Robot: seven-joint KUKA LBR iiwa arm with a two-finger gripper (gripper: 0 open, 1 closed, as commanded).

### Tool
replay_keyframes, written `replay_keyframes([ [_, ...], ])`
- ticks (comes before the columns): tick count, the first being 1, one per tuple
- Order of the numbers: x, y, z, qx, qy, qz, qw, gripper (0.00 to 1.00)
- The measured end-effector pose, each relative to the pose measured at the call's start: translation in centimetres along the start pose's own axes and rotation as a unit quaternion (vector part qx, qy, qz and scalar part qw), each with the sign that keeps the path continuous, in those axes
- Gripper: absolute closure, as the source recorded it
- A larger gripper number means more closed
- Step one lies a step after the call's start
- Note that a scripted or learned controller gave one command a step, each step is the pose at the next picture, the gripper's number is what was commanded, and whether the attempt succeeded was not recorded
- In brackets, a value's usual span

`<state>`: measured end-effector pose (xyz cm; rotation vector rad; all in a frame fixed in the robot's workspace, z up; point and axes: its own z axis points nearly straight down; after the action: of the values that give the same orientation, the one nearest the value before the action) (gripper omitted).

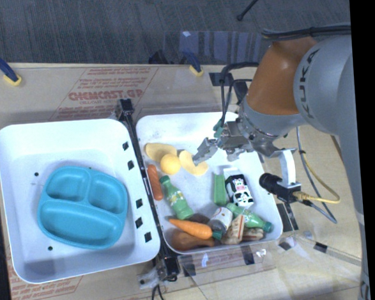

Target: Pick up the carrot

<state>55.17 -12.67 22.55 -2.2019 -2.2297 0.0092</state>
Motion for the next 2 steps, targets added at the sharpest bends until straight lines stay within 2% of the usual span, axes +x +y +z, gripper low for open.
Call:
replay_keyframes([
  [1,3.0,-7.8,10.0,0.006,0.002,-0.016,0.9999,0.0],
  [2,3.1,-7.5,13.6,0.001,0.002,-0.144,0.9895,0.0],
])
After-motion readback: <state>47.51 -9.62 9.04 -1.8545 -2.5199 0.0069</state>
